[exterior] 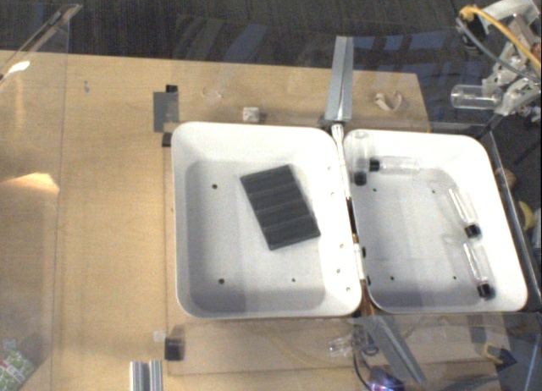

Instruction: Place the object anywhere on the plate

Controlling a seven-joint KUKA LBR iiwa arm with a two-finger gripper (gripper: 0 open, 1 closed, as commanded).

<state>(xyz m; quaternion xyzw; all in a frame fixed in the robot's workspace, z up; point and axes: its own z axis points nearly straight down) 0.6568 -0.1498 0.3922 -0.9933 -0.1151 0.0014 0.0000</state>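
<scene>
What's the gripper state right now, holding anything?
Gripper: at the view's top right, outside the bins, with a clear tube at its tip. Whether the tube is clamped cannot be told.

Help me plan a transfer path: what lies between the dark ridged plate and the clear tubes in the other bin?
In the camera view, bare bin floor, then the bins' adjoining rims, separate the plate from the tubes.
</scene>
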